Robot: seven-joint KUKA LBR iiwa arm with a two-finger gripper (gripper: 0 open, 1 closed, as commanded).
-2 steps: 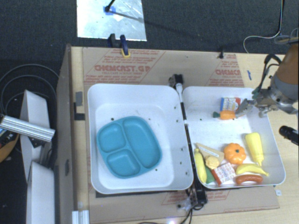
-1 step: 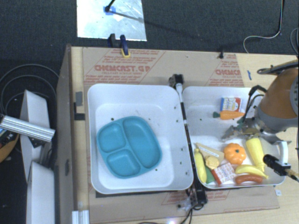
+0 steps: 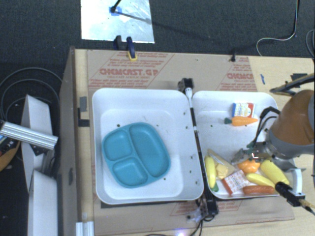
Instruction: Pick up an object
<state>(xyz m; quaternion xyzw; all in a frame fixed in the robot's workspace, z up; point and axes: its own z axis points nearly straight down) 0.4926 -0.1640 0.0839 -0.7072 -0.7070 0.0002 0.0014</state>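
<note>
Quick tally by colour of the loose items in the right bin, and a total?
Yellow: 3 (corn cob, banana, pale wedge)
Orange: 2 (carrot, round fruit)
Red: 1 (sausage)
Red-and-white packets: 2 (carton, wrapper)
Total: 8

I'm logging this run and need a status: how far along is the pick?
Done: the arm has reached into the right bin, with the gripper low over the pile of toy food beside the small orange piece. In hand: nothing visibly held. Left: grasp and lift. The blue divided plate sits in the left bin.
</note>
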